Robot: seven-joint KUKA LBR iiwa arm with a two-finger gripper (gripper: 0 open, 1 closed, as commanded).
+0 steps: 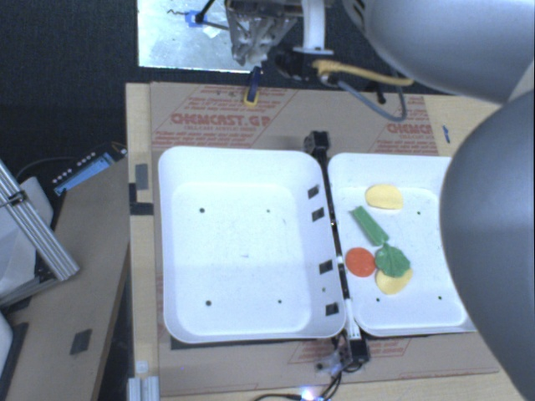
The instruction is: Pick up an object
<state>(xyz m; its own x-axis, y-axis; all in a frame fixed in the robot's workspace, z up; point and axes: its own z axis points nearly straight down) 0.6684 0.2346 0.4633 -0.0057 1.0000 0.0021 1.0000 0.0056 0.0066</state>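
Gripper at 12 o'clock beyond both bins, fingertips drawn together on nothing; right bin holding yellow piece, green strip, orange disc, green blob mid-floor, off the walls; left bin at 9 o'clock.

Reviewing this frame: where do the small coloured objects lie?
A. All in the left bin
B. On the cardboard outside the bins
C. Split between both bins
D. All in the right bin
D: the yellow piece, green strip, orange disc and green round piece all sit inside the right bin.
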